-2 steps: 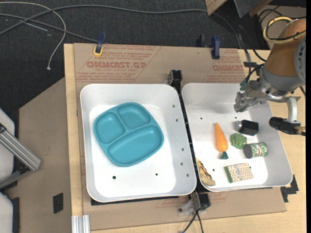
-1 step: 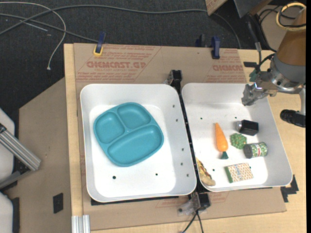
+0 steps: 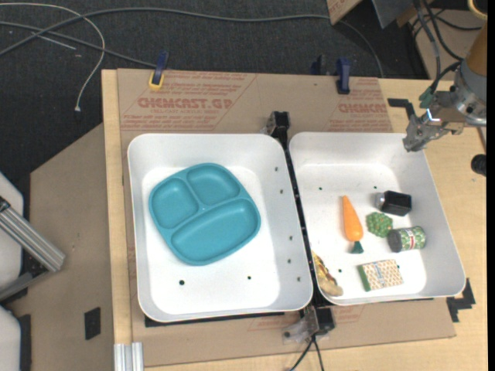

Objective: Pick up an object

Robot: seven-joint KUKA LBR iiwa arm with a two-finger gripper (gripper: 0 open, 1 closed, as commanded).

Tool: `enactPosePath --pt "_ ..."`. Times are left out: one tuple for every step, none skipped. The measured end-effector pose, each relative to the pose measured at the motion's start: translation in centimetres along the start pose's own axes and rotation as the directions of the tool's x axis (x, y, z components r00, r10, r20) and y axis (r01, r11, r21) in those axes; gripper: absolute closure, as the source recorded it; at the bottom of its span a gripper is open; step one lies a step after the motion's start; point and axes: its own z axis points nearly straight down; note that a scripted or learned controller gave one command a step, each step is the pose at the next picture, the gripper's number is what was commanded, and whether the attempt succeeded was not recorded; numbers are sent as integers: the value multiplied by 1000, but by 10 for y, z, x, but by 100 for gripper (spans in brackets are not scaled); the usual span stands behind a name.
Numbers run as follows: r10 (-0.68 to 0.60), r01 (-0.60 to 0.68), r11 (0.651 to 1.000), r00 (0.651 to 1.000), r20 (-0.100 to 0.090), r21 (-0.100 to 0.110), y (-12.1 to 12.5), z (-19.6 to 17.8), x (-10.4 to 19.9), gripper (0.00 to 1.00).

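Note:
In the right bin [image 3: 332, 157] lie an orange carrot [image 3: 352, 218], a black block [image 3: 395, 202], a green broccoli piece [image 3: 379, 223], a small green-labelled can [image 3: 407, 239] on its side, a patterned green packet [image 3: 380, 274] and a yellowish banana-like piece [image 3: 327, 276] at the front left corner. My gripper [image 3: 419, 135] hangs above the far right rim of that bin, away from all these things, with nothing seen in it.
The left bin [image 3: 147, 161] holds a teal divided plate [image 3: 204, 212]. Both bins rest on a cardboard sheet [image 3: 232, 99] fixed by blue clamps [image 3: 159, 69]. Cables and boxes lie beyond the bench at the top right.

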Motion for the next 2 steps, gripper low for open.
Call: enactPosePath --pt "-4 4 1000 1000 -5 8 -9 1 61 100" --pt "-2 2 1000 1000 -4 9 -13 15 113 100"
